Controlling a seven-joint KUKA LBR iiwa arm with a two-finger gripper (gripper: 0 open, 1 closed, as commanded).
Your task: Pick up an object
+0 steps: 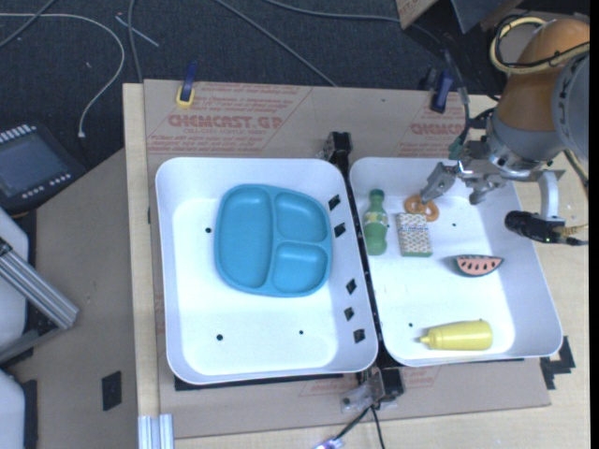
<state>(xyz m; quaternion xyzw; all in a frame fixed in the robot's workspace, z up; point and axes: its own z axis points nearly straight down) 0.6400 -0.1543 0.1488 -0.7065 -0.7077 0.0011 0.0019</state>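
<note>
We found the gripper (456, 181) with its fingers spread and nothing between them, poised over the far part of the right bin (524, 330), just beside the pretzel (422, 209), which lay touching the patterned cracker block (414, 234). We judged the pretzel light, stiff and somewhat brittle, best pinched across its outer loops. The bin floor looked smooth and slick, and room was tight: the green bottle (375, 221) lay near, the watermelon slice (478, 265) and mustard bottle (457, 336) well apart, the blue divided plate (273, 239) in the left bin (187, 335).

"CHEMCAST GP" printed on brown board (225, 120)
</note>
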